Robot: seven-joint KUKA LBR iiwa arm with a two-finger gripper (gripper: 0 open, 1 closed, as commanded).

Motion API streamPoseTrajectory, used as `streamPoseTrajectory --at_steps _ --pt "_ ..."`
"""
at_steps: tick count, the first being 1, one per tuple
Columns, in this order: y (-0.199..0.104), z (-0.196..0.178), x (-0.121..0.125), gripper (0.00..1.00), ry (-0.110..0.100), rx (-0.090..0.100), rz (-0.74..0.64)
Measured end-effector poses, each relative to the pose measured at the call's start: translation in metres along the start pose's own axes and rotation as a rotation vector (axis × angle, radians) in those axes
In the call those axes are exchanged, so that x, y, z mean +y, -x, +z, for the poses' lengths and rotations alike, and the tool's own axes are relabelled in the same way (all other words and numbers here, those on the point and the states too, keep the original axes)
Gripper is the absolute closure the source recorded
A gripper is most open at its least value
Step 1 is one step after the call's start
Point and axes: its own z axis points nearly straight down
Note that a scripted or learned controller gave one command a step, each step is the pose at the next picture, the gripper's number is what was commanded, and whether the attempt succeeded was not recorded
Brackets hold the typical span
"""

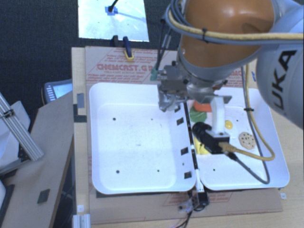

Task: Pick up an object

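– While the pincer hangs over the left bin, is it gripping anything?
– I can't tell if it is closed or not. An orange bit lies just right of it. The cookie lies further right, well apart.

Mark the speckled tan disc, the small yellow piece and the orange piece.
speckled tan disc [246, 140], camera view, its centre.
small yellow piece [229, 125], camera view, its centre.
orange piece [203, 107], camera view, its visible part.

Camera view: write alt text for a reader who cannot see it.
A grey, orange-banded robot arm has its tool above the seam between the white left bin and right bin, near their far end. The right bin contains small items, including a speckled tan disc and a yellow piece.
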Motion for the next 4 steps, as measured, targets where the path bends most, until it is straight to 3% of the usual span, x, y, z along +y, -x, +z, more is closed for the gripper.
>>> streamPoseTrajectory --at_steps 1,2,3,4 --pt "-0.037 -0.127 -0.006 1.00 0.014 0.006 0.000" --pt "-0.035 -0.119 -0.006 0.00 0.001 -0.001 0.003" --pt "-0.035 -0.131 -0.006 1.00 0.003 0.000 -0.002" --pt "-0.036 -0.130 -0.006 0.00 0.002 0.000 -0.004"
